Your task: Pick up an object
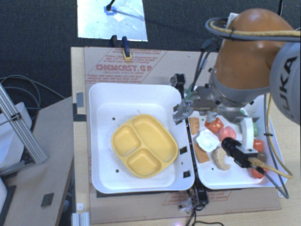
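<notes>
The arm [254,51] hangs over the right bin [221,180]. Its gripper [184,108] is at that bin's 10 o'clock corner, by the wall shared with the left bin [103,107]. I cannot tell whether the gripper is open or closed. At the gripper's 5 o'clock, in the right bin, lie a red piece [215,125], a white round piece [206,140] and a tan lump [220,158], perhaps bread. A yellow divided plate [143,145] rests in the left bin, toward its 5 o'clock side.
</notes>
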Controlling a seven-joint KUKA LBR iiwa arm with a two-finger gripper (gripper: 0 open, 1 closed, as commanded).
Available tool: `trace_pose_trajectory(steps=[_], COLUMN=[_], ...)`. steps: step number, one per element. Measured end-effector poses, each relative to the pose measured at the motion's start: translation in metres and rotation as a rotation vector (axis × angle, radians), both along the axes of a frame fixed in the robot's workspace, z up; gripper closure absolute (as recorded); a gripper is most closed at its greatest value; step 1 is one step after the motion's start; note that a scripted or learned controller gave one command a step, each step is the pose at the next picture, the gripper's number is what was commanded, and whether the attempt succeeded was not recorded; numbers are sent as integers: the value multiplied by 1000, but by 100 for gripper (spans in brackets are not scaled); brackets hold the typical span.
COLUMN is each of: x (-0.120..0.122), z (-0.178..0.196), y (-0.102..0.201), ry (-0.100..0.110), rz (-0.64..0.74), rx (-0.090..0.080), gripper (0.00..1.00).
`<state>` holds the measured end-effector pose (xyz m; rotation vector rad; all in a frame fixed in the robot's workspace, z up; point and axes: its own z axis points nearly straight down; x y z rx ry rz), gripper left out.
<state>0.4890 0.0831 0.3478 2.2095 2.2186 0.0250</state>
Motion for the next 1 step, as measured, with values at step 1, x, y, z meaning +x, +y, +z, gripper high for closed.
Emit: trace_pose_trajectory(steps=[1], x=[1], z=[-144], y=[69], ry=[26], rz=[6], rx=[-4], gripper=[0])
